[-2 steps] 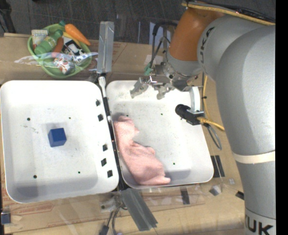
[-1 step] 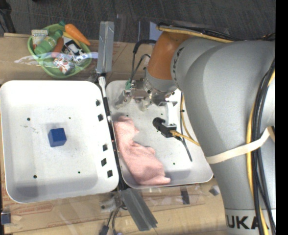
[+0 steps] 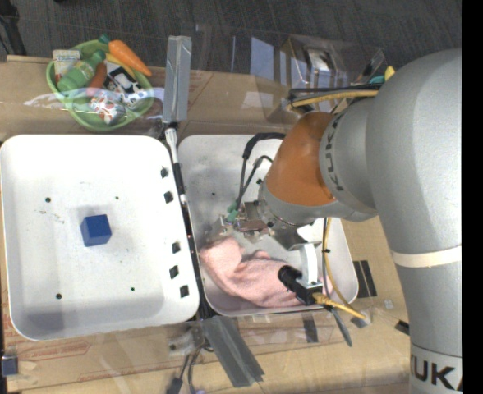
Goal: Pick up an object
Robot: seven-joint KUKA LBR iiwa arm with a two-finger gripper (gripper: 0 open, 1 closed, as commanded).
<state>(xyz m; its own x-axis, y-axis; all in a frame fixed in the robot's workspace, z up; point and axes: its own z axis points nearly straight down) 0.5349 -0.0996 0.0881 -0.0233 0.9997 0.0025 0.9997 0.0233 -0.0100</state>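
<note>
Nearest my camera is the big grey arm with the orange band above its wrist, reaching in from the right and covering much of the right-hand shallow white bin. Its gripper is down inside that bin, near the middle, just above the upper edge of a crumpled pink cloth. From this angle the wrist hides the tip, so I cannot tell whether the gripper is open or closed, or whether it is touching the cloth. Nothing that I can see is held.

That cloth lies bunched in the near half of the right bin, against the wall shared with the left-hand shallow white bin. A small blue cube sits alone on the left bin's floor, slightly left of centre and well apart from the gripper.

Beyond the left bin, on the brown bench top, stands a green bowl piled with small items, among them an orange toy carrot at its far rim. The rest of the pile is too jumbled for me to name.
</note>
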